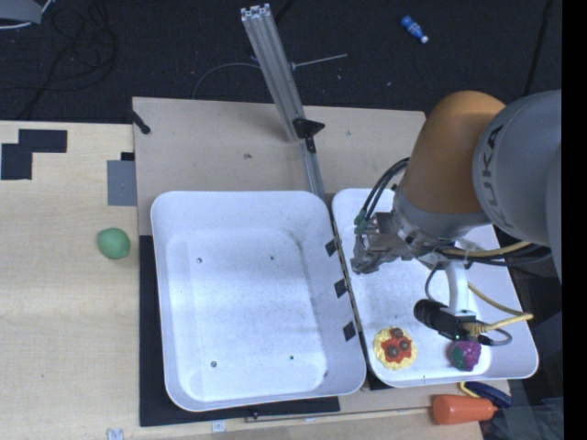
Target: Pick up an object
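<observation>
So the biggest thing here is the grey KUKA arm with its orange band, coming in from the view's right and ending in the pincer. The pincer sits over the upper left part of the right bin, close to the rim it shares with the left bin. Honestly can't tell if the pincer is apart or together from this angle, and I can't see anything gripped in it.

The left bin sits right beside the pincer on the view's left. An aluminium bar runs up and away from the pincer, toward the top of the view.

An orange carrot-shaped toy lies below and to the right of the pincer, outside the right bin, just past its near rim. The pickable stuff is in the right bin. A round yellow toy with red bits sits below the pincer and slightly right, well apart from it. A purple toy sits further right, near the bin's lower right corner.

A green ball is far left of the pincer, out on the bench past the left bin. A small blue thing lies way above it on the dark floor.
</observation>
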Robot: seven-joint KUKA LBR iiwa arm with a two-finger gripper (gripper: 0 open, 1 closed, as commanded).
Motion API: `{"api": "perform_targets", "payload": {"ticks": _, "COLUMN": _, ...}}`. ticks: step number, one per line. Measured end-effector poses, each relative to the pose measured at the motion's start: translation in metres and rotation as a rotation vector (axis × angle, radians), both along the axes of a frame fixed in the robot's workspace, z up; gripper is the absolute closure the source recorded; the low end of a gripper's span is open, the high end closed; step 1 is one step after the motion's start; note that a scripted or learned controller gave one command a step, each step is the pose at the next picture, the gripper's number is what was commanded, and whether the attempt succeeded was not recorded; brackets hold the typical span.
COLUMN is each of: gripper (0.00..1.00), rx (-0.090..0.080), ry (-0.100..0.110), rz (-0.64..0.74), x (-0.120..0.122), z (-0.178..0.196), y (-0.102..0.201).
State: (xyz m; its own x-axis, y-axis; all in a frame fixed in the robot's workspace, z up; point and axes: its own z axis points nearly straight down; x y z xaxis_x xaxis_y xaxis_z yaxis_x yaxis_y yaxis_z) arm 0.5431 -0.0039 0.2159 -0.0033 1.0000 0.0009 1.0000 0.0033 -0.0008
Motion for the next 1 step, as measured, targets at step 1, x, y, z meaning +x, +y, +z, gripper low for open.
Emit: {"api": "perform_targets", "payload": {"ticks": 1, "gripper": 1.00, "rx": 0.000, "ry": 0.000, "rz": -0.001, "x": -0.0011, "z": -0.0065, "y": 0.0494}}
